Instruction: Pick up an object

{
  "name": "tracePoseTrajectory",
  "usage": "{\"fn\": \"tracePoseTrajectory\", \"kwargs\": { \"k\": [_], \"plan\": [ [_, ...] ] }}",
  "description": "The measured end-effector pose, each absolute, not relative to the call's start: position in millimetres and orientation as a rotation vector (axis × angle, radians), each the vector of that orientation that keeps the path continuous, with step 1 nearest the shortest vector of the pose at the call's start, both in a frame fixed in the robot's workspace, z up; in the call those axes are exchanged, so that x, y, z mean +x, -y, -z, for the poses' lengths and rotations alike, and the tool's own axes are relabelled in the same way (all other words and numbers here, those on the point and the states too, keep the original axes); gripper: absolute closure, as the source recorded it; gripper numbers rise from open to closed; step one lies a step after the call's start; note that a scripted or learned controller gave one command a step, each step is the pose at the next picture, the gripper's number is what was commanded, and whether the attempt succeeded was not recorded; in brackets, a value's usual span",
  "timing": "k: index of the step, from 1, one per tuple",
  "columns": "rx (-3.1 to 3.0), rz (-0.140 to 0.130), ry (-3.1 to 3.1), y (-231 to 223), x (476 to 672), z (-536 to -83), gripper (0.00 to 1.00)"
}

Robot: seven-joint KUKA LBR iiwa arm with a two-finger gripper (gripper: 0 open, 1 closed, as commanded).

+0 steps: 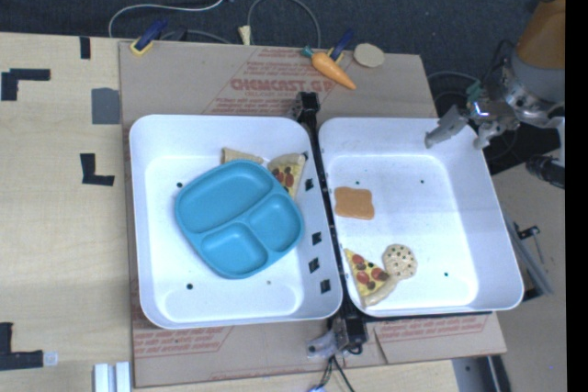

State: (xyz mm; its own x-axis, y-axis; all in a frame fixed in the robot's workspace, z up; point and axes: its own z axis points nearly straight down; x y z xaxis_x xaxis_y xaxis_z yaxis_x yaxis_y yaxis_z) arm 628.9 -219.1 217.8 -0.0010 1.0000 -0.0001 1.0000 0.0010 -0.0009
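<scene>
Cardboard underlies two bins: left bin [152,197] holds tray [239,218]; right bin [459,197] holds toast [355,203], pizza [367,276], cookie [400,261]. Tool [459,126] state cannot be told.

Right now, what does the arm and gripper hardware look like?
The arm enters at the right edge: an orange band over a grey wrist section, with dark cabling beside it. The gripper is light grey metal with slim fingers and a small teal spot near its base.
</scene>
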Motion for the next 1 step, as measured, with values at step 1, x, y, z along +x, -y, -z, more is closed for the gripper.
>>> {"fn": "tracePoseTrajectory", "kwargs": {
  "k": [1],
  "plan": [
    [-2.209, -0.004, 2.224, 149.0, 641.3, -149.2, 0.00]
  ]
}}
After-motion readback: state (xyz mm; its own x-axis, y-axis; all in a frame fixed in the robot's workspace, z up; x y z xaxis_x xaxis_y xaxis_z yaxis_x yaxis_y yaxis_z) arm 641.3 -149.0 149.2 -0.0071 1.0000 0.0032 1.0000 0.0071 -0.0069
